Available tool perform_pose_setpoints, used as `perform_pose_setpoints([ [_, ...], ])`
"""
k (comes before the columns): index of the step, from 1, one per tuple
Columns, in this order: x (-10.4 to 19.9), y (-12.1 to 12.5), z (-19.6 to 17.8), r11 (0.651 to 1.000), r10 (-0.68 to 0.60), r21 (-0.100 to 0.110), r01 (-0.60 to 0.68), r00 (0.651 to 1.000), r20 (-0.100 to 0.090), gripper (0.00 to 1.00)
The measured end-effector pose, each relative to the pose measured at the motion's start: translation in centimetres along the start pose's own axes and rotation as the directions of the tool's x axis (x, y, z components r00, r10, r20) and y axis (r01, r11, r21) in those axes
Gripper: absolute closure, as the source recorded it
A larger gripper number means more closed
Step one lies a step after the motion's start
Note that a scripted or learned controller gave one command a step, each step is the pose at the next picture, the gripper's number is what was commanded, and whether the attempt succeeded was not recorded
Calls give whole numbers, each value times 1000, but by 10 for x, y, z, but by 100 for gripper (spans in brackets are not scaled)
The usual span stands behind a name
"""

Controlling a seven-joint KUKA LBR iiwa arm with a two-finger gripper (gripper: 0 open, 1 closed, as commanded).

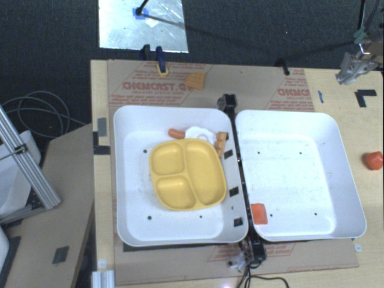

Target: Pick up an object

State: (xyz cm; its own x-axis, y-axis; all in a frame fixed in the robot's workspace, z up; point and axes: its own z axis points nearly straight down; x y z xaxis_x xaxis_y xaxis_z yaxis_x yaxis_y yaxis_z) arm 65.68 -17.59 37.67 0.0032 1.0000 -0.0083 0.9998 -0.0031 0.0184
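Landmark: the yellow tray (pixel 186 175), laid flat in the left bin (pixel 132 221).
Small items: a sausage (pixel 176 134), white cup (pixel 200 135) and tan piece (pixel 221 140) are crowded just behind the tray.
Likely target: an orange block (pixel 258 213), right of the tray, in the right bin (pixel 336 179), judged easiest because it lies unobstructed.
Gripper (pixel 355 66): far right and behind, well apart from the block; finger state cannot be told.

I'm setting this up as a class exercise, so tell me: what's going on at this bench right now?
Nothing is being handled at this moment. The gripper sits at the upper right, above the bench and away from both bins. The left bin holds a yellow divided plate, with a small orange piece, a white item and a tan piece behind it. The right bin holds an orange block at its near left corner. No pick has started.
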Motion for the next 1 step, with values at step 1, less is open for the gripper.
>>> perform_pose_setpoints([
  [1,16,7,176,1000,-8,26,8,1000,-11,100],
])
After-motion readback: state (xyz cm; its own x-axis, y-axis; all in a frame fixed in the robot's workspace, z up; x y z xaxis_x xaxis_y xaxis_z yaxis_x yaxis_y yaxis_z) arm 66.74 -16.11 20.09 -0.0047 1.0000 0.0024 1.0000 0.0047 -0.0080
